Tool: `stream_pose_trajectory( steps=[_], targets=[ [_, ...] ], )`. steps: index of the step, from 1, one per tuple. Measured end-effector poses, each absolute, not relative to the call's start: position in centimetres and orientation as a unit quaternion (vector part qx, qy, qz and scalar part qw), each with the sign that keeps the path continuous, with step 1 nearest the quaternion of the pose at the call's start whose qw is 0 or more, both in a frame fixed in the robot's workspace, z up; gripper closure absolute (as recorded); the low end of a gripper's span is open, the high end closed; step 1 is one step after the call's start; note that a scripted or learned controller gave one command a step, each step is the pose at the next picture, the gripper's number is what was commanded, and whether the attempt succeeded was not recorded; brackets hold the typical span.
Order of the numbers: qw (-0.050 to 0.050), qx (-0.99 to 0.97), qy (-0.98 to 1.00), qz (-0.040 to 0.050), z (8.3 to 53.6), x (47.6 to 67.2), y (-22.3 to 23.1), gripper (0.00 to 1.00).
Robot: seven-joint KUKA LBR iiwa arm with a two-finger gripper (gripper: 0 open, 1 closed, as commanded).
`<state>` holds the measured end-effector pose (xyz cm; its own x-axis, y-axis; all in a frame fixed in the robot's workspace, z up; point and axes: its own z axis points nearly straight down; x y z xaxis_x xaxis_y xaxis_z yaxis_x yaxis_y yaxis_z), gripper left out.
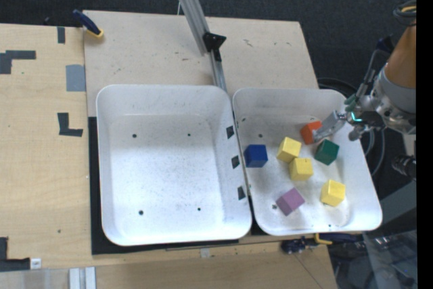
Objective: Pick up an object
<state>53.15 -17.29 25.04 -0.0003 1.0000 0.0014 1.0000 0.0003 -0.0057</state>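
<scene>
The gripper [333,124] hangs low over the right bin [270,101], just beside the orange cube [310,131] and near the green cube [327,151]. I cannot tell if it is spread or pressed together, and no cube is seen inside it. In my judgement the orange cube is the nearest target. To do the step well, the gripper should be centred over this cube, go straight down, and avoid to push the green cube.
</scene>
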Motion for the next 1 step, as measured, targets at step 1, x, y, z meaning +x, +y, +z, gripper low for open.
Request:
stream_pose_trajectory(
  steps=[1],
  targets=[
    [0.0, -0.706, -0.708, 0.0005, 25.28, 53.23, -17.3, 0.0]
  ],
)
